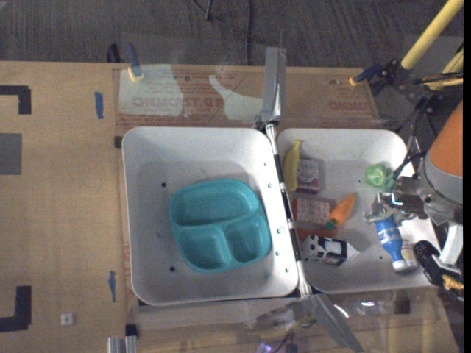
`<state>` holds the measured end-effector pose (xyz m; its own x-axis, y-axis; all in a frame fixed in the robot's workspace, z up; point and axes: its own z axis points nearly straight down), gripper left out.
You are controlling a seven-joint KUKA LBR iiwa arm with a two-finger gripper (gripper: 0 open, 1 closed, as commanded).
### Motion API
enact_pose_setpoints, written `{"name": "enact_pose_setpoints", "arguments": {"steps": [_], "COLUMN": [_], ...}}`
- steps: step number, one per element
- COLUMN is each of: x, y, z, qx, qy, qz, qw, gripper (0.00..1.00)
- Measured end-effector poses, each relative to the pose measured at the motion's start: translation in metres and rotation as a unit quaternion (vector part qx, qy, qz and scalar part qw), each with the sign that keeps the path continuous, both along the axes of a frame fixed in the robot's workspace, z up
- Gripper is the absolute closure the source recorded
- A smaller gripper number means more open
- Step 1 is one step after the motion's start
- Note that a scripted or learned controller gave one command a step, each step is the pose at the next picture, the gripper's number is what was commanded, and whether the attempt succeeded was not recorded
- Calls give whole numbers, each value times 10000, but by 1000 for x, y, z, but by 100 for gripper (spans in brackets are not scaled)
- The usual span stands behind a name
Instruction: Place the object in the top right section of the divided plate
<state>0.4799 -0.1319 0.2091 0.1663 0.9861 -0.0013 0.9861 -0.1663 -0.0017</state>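
A wooden surface [59, 219] carries two shallow white bins side by side, seen from above at a slant. The left bin [147, 160] holds a teal divided plate [219, 224], lying flat near the bin's middle. The plate has one long section along its upper left and two smaller sections along its lower right. All three sections show bare teal.

The right bin [346, 271] holds a scatter of small toy items. A yellow banana [292, 165] lies along the bin's left wall, near the top. Just beside it to the right is a small packet [308, 175] with a dark red label, and below that a flat printed card [312, 211]. An orange carrot [341, 211] lies tilted just right of the card. Below it sits a small black-and-white carton [324, 250]. A green round item [377, 175] rests near the bin's upper right. A blue-and-white bottle [392, 244] lies tilted toward the lower right.

The grey arm with its orange band [450, 153] reaches in from the right edge. Its gripper [388, 206] hangs over the right bin, between the green item and the bottle, close above the bottle's top. Whether the fingers are spread or pressed together cannot be told from this angle. Every item is in the right bin, well apart from the plate.
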Motion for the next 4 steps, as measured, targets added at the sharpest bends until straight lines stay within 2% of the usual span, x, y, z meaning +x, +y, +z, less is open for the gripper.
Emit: {"name": "enact_pose_setpoints", "arguments": {"steps": [1,2,3,4], "x": [-1,39,9,10], "y": [78,137,219,237], "z": [5,-26,-25,-99], "qx": [8,4,7,107], "qy": [6,2,15,-146], "qz": [-674,-913,-246,-2661], "qw": [9977,9958,9997,9638], "gripper": [100,100,100,100]}}
